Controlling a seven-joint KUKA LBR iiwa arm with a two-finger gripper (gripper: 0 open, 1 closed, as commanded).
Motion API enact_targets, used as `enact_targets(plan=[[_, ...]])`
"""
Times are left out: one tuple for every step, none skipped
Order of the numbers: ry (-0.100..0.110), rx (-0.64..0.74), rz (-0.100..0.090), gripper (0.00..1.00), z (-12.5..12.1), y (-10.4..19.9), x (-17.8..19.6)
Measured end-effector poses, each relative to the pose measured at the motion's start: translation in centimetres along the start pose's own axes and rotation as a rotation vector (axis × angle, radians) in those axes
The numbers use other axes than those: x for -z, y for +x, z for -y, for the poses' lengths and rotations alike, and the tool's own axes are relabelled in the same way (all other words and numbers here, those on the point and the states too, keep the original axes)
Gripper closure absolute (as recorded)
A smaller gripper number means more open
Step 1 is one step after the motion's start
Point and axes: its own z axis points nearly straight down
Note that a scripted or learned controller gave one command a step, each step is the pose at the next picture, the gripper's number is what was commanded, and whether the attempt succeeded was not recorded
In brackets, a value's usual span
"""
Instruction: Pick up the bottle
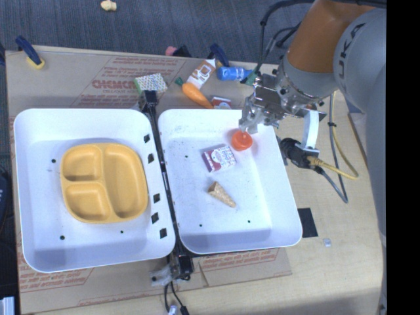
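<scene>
Arm (341,38) is reaching in over the right bin (275,222), its gripper (252,120) hanging just left of the orange bottle (241,140) lying near the far rim; whether the jaws are spread I cannot tell.

Grey arm with orange band reaching in from the right, wrist angled down-left, gripper (251,121) low at the arm's tip
</scene>
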Motion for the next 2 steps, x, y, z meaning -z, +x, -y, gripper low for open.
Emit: enact_targets(plan=[[0.001,0.055,0.001,1.00,3.2,-7.6,-9.7],[0.001,0.102,-0.001,1.00,7.7,-6.8,-13.4]])
